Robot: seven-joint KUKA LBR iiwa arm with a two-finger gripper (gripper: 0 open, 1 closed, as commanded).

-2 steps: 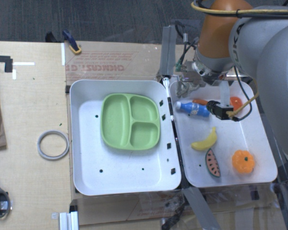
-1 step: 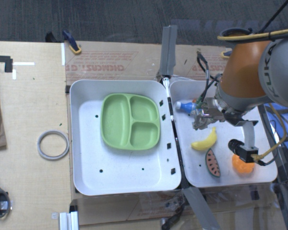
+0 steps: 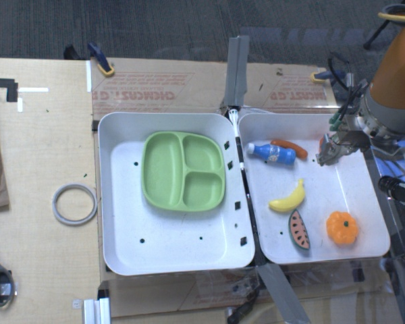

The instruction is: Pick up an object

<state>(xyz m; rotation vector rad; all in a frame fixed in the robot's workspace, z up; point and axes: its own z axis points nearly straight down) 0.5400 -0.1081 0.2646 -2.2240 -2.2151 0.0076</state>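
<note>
So the dark two-finger gripper (image 3: pixel 329 152) sits tight against the far right corner of the right-hand white bin (image 3: pixel 364 201), leaving open floor toward the near side. It's small and murky, so whether it's spread or pinched, can't tell. Just left of it lie an orange carrot-shaped toy (image 3: pixel 288 145) and a blue plastic bottle (image 3: pixel 271 153); nearer the front are a yellow banana (image 3: pixel 287 199), a watermelon slice (image 3: pixel 298 230) and an orange pumpkin (image 3: pixel 341 227). A green divided plate (image 3: pixel 183 171) sits in the left bin.

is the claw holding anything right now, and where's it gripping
Nothing seems held: the claw hangs over bare floor of the right bin, apart from the blue bottle.
</note>
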